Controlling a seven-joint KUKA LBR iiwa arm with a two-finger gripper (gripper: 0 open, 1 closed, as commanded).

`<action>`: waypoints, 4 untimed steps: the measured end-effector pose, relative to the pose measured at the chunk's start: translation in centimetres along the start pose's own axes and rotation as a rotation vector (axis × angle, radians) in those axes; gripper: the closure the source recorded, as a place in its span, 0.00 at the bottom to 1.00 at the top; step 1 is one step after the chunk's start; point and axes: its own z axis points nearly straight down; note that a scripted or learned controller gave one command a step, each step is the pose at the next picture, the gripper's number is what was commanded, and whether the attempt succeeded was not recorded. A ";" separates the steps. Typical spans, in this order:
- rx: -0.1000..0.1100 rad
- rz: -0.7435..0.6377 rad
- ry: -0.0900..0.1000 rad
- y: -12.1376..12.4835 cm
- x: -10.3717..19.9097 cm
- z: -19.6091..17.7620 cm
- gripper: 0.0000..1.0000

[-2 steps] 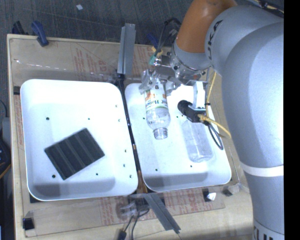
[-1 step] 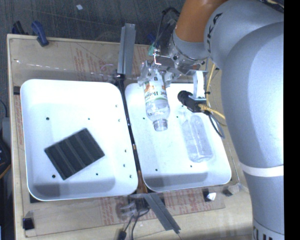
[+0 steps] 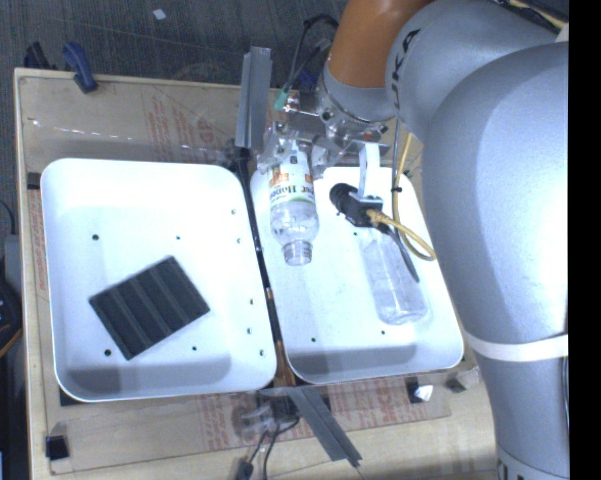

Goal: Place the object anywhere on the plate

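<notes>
A clear water bottle (image 3: 292,206) with an orange and white label hangs cap-down over the left edge of the right bin (image 3: 330,363). Its base is up between the fingers of my gripper (image 3: 298,148), which is shut on it just below the orange wrist band. The plate (image 3: 148,306) is a dark ribbed rectangle lying flat in the left bin (image 3: 70,183), toward its front left. It is well to the left of and nearer than the gripper. The arm hides the back right corner of the right bin.
A second clear bottle (image 3: 392,278), without a label, lies in the right bin along its right side. A black fitting with a yellow cable (image 3: 352,204) hangs by the gripper. The ridge between the bins (image 3: 263,288) lies between the held bottle and the plate.
</notes>
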 end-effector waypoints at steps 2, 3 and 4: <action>-0.003 0.185 0.000 -1.0 5.4 1.6 1.00; 0.001 0.089 -0.001 -3.6 7.0 -1.3 1.00; -0.002 0.103 0.000 -1.1 5.9 -1.3 1.00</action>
